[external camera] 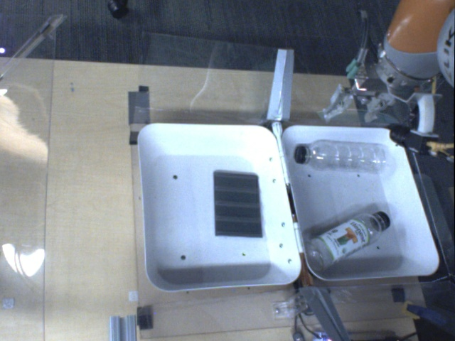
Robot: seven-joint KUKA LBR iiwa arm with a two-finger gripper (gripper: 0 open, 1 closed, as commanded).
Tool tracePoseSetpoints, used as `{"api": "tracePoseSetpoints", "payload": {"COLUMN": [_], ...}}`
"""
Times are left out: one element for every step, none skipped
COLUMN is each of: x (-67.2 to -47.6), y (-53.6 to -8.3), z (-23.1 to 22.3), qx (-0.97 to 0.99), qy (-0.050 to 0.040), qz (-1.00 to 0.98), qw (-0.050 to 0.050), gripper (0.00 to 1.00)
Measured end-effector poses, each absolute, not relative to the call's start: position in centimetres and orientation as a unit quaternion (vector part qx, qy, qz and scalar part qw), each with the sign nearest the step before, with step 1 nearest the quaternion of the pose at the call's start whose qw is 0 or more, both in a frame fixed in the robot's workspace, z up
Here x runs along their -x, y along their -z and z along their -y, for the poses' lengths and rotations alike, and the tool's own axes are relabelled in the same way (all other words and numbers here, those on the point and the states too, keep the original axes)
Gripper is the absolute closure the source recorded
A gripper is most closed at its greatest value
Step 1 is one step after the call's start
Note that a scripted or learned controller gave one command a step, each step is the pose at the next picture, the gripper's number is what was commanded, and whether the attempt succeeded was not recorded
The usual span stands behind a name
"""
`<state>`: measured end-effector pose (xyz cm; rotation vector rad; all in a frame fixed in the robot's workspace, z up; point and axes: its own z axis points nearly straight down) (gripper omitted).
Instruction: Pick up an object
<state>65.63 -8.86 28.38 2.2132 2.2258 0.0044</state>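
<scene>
The arm reaches in at upper right, its gripper pointing down-left, fingers spread.

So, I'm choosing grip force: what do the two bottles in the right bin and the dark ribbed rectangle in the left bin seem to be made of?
The clear unlabelled bottle with the black cap looks like thin glossy plastic: the bin's white shows through its ridged wall. The labelled clear bottle with the dark cap looks the same, with a paper or film label. The dark ribbed rectangle looks matte, perhaps rubber or plastic; I can't tell which.

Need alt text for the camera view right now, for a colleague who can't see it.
The end effector hovers above the right bin's far edge. Two clear plastic bottles lie in that bin, one unlabelled, one labelled. The left bin holds a dark ridged pad.
</scene>
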Motion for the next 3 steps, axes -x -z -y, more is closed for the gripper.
{"api": "tracePoseSetpoints", "payload": {"x": [-65.8,-65.8,-61.7], "y": [-29.6,-29.6,-9.2], "z": [8.7,8.7,9.6], "qx": [-0.703,-0.703,-0.69], "qy": [-0.0035,-0.0034,0.0], "qz": [-0.711,-0.711,-0.724], "qw": [0.003,0.003,-0.001], "gripper": [1.0,0.0,0.0]}}
